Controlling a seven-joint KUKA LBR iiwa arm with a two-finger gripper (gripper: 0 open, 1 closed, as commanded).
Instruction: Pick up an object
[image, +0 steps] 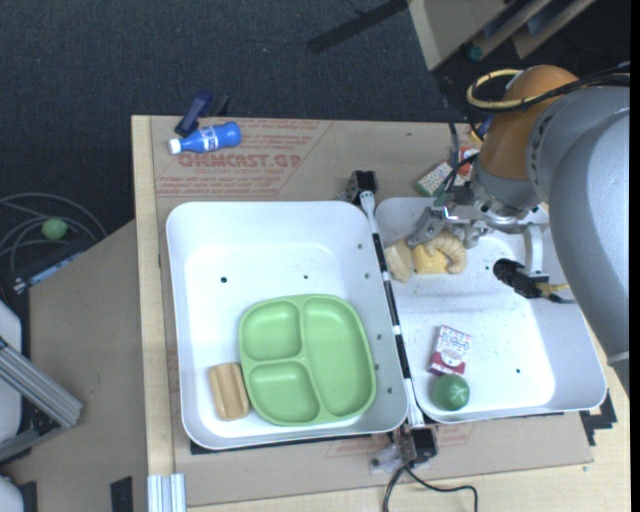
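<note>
Bench bins (200, 300) hold 1 green tray (303, 358), 1 ball (450, 391), 1 carton (450, 350).

There is one camera. It sits high above the bench (300, 140) and looks down at a slant, so the far edge of the bench is at the top of the picture and the near edge is at the bottom. It is far enough back to see both white bins whole. The left bin (200, 250) fills the middle of the picture, and the right bin (520, 330) sits toward the right side. The dark floor (150, 50) shows across the top and down the left. The grey arm (590, 190) comes in from the upper right and looks very big, because it is closer to the camera than the bins.
</note>
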